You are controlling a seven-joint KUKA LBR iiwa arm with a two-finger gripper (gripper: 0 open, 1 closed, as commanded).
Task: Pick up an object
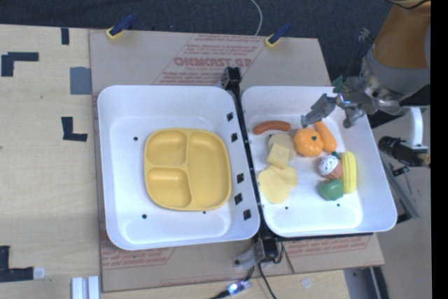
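Here, my gripper (334,110) hangs with jaws spread, grasping nothing, above the right bin (374,210); the toy pumpkin (307,142) sits just below, beside the carrot (326,135) and sausage (271,127).

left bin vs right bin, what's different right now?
The left bin holds a single yellow divided plate; the right bin holds a cluster of small toy foods, among them a sausage, an orange pumpkin and a corn cob. The gripper hangs over the right bin's far side, while nothing hangs over the left bin. Both are shallow, white and sit side by side on cardboard.
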